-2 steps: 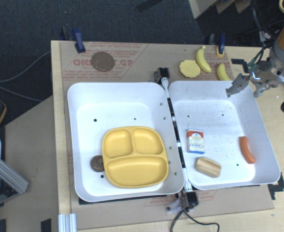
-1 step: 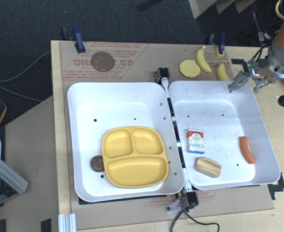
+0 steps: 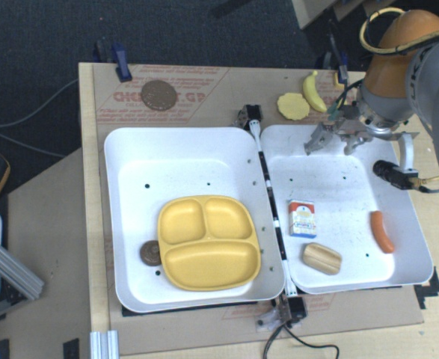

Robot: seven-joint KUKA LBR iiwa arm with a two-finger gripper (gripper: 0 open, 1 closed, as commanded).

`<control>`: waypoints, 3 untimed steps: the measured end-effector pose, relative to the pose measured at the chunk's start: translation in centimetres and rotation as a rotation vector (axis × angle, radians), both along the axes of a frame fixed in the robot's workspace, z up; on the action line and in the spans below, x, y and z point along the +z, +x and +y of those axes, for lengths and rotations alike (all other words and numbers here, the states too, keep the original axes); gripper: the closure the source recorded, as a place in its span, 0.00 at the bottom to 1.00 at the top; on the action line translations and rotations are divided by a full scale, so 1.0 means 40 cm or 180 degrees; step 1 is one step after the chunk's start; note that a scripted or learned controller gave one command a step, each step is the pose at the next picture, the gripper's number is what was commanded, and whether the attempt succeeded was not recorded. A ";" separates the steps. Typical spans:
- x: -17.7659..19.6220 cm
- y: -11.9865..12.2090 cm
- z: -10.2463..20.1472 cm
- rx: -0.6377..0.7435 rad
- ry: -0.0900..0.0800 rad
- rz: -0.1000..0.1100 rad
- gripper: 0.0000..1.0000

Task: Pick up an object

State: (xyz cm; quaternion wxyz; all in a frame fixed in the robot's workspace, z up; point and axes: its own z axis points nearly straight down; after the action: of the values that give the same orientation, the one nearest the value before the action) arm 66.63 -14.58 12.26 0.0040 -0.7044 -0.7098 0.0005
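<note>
2 white bins side by side. Left bin [image 3: 129, 163]: yellow divided plate [image 3: 208, 241], brown round piece [image 3: 151, 253] touching its left edge. Right bin [image 3: 339, 193]: small red-and-white carton [image 3: 303, 219] near the middle, tan bread-like block [image 3: 322, 258] just below it, orange sausage [image 3: 383, 231] toward the right wall. Gripper [image 3: 331, 140] hangs over the right bin's far edge, jaws apart, nothing between them. Banana [image 3: 314, 92] and yellow disc [image 3: 293, 106] lie on the bench beyond.

yellow divided plate [image 3: 207, 241], orange sausage [image 3: 383, 232], red-and-white carton [image 3: 303, 219], white bins [image 3: 122, 200]
</note>
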 end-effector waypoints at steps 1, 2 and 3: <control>0.012 -0.001 -0.207 -0.0040 -0.0029 -0.0033 0.00; 0.236 0.006 -0.056 -0.0009 -0.0021 -0.0051 0.00; -0.077 -0.176 -0.193 -0.0040 0.0023 0.0014 0.00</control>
State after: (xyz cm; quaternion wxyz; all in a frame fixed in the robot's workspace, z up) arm 59.59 -22.31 9.19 0.0080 -0.7088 -0.7054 -0.0005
